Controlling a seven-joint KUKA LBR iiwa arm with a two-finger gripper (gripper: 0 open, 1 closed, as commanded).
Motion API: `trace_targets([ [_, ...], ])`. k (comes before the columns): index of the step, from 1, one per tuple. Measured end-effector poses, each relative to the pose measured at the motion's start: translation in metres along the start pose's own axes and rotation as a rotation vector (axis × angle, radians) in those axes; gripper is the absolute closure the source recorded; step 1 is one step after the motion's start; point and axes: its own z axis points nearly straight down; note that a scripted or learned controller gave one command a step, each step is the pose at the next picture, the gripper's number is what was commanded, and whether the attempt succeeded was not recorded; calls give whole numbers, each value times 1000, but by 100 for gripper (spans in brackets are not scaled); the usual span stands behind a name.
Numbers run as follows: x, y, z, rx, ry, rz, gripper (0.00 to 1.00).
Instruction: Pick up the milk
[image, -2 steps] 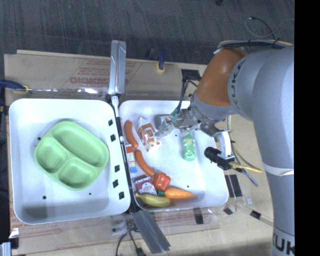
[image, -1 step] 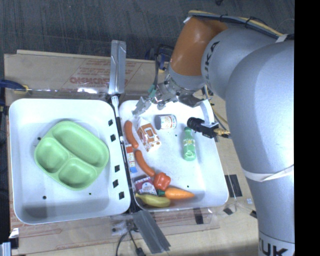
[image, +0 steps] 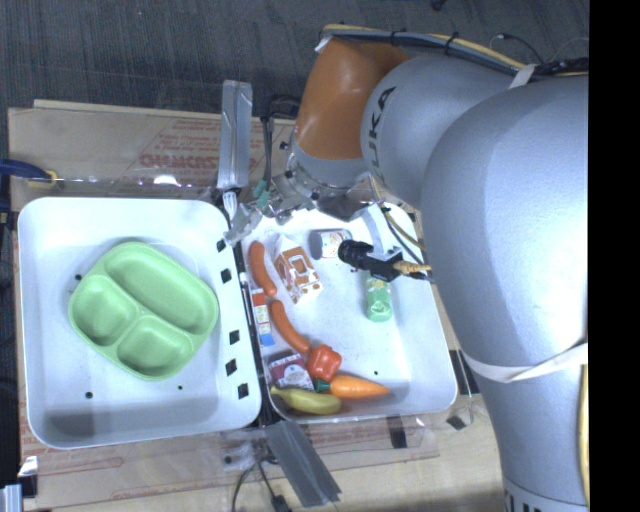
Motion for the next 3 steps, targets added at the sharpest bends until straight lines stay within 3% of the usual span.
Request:
trace_targets([
  [1, -59, -61, -1, -2, -1, -54, 0],
  [2, -93, -74, 100, -2, -1, -135, 0],
  [3, -94, -74, 89, -3, -2, -139, 100],
])
